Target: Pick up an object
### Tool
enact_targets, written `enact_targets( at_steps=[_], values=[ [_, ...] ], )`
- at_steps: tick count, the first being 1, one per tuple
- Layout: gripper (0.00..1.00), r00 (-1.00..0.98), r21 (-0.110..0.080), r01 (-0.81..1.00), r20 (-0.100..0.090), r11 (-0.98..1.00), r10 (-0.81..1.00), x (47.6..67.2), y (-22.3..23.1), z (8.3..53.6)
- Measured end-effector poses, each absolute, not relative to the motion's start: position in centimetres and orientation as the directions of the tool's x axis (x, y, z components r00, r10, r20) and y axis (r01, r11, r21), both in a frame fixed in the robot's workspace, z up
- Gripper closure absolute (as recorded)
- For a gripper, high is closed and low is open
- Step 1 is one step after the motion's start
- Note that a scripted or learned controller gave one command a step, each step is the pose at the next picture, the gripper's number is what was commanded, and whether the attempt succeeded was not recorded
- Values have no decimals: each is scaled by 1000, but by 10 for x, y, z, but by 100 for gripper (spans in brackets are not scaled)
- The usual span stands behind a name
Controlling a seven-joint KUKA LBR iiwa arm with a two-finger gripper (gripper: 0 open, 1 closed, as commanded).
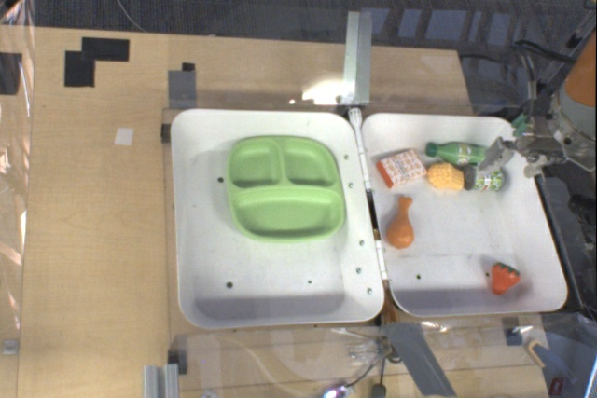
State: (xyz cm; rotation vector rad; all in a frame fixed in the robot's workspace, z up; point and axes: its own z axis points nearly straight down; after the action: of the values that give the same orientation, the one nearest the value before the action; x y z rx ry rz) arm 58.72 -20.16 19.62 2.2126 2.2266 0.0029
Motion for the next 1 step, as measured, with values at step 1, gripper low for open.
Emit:
enact_targets(
  at_steps=[1],
  values=[
    [0,418,2,909,4,-418,909,631,-202,98]
  ],
)
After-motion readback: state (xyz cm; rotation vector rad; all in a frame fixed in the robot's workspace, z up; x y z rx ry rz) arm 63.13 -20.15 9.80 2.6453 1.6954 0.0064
